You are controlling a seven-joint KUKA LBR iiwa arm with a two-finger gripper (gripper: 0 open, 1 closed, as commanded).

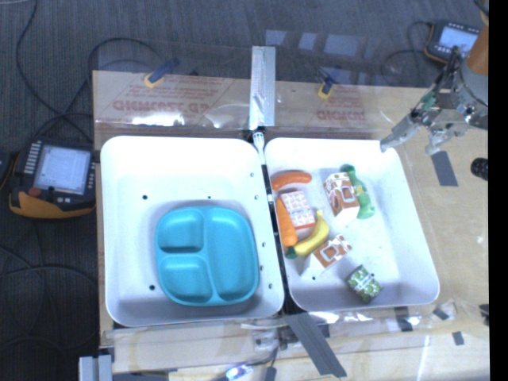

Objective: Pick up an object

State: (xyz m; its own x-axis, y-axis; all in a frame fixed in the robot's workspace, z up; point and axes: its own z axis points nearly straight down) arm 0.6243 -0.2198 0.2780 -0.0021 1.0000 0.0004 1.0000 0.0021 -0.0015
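Note:
The right bin (413, 236) holds several toy foods: a red sausage (290, 178), an orange carrot (286, 225), a yellow banana (311, 236), three small white-and-orange cartons (298, 206) (340, 190) (332, 249), a green vegetable (363, 200) and a green box (363, 283). My gripper (414, 141) hangs above the bench just past the right bin's far right corner, well away from the foods. Its fingers (394, 138) are spread open and hold nothing.
The left bin (127, 213) holds a blue divided plate (206, 254). A metal divider (262, 86) stands behind the seam between the bins. A handheld pendant (54, 177) lies on the floor at the left, and another (451, 40) sits at the top right.

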